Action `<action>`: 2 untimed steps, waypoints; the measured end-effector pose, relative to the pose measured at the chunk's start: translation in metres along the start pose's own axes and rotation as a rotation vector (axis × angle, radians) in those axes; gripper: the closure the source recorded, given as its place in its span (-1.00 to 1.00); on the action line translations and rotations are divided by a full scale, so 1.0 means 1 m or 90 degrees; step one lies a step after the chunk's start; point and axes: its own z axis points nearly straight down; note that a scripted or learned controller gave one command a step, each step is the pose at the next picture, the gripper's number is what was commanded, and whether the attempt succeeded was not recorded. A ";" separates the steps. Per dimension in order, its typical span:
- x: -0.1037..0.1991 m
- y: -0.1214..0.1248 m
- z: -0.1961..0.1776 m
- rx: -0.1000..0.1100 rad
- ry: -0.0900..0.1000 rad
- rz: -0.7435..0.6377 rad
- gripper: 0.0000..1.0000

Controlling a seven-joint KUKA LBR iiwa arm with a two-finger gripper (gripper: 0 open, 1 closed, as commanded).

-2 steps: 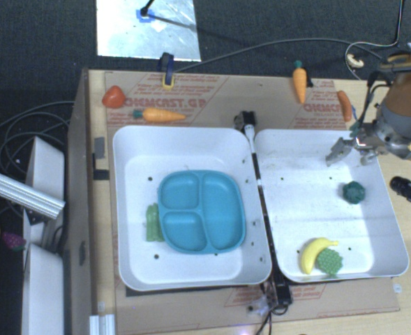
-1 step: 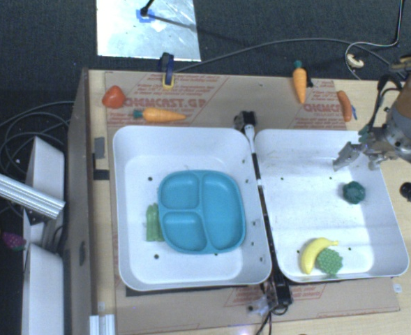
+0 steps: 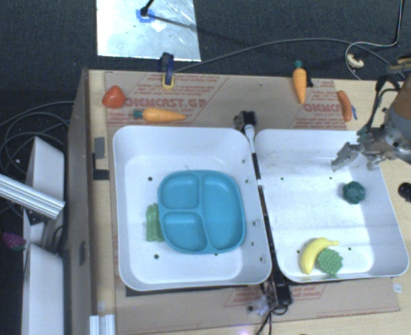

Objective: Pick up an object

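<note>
My jaws [image 3: 356, 153] hang open and empty near the right bin's [image 3: 289, 187] far edge; descending here misses the green ball [image 3: 354, 192].

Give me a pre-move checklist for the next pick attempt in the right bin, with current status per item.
1. Targets present in the right bin: dark green ball, banana, light green bumpy piece. Ok.
2. Gripper carrying nothing: ok.
3. Gripper directly over a target: not ok; it sits up and left of the ball.
4. Ball free of neighbours: ok, it lies alone.
5. Banana free of neighbours: not ok, the bumpy piece touches it.
6. Height above the bin floor: cannot tell.
</note>
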 end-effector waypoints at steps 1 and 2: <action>0.000 0.008 0.011 0.000 0.000 0.000 -1.00; 0.000 0.003 -0.003 -0.001 0.000 0.001 -1.00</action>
